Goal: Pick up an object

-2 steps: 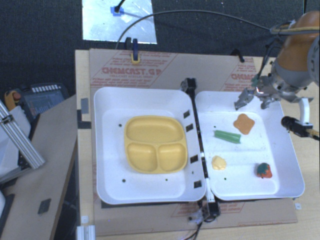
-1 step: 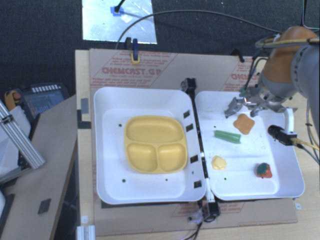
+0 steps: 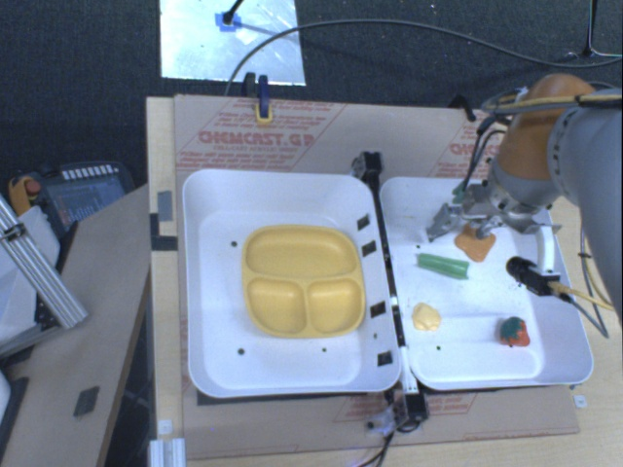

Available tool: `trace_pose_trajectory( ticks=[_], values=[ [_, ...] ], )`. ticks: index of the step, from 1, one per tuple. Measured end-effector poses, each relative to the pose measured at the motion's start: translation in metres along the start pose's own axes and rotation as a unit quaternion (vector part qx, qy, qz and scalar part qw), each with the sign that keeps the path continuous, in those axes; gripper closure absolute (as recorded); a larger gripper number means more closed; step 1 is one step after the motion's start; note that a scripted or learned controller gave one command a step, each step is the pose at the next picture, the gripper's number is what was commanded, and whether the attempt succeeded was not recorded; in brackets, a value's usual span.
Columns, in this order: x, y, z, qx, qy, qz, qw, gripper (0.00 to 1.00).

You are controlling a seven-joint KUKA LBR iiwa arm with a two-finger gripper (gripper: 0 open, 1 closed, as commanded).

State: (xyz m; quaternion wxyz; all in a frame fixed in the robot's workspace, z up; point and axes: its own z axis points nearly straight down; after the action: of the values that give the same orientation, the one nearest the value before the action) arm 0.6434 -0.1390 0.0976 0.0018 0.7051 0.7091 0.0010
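Gripper [image 3: 446,224] sits low over far part of right bin [image 3: 467,360], tip slanting toward near-left. Whether it's apart or together we can't tell from this angle; nothing seen clamped in it.

Right bin, shallow white plastic w/ smooth floor and rounded corners, holds four small items:
- orange piece [image 3: 477,246]: flat, blunt wedge shape, matte. Lies just near-right of gripper; contact can't be made out.
- green stick [image 3: 443,264]: short straight rod, lying flat, slanted a bit, just near-left of orange piece, apart from it.
- yellow lump [image 3: 425,316]: rounded, pale, near the bin's left wall.
- red-and-green piece [image 3: 514,332]: small, knobbly, by near-right corner.

We note open floor between all four; widest bare patch is mid-bin btw. green stick and red-and-green piece. Yellow lump is close to the left wall, red-and-green piece close to the near-right wall.

Left bin [image 3: 214,290], same white plastic, carries yellow tray [image 3: 297,256]: glossy, rounded-rectangle, three compartments (one wide at far side, two smaller at near side). Tray sits about centred, white floor showing all round it.

Bins meet along a dark strip w/ black clips [image 3: 380,261]. Both rest on cardboard sheet [image 3: 263,136] w/ red print. Silvery sheet [image 3: 229,22] lies beyond, on dark floor.
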Motion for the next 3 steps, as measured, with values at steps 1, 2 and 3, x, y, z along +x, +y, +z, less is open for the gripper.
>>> trace_pose_trajectory(
  ticks=[1, 2, 3],
  values=[
    [0.0, 0.0, -0.008, 0.0, 0.0, -0.001, 1.0, 1.0],
    [-0.001, 0.004, -0.069, 0.001, 0.0, 0.0, 1.0, 1.0],
    [-0.002, 0.005, -0.121, 0.0, 0.0, 0.0, 1.0, 1.0]
  ],
)
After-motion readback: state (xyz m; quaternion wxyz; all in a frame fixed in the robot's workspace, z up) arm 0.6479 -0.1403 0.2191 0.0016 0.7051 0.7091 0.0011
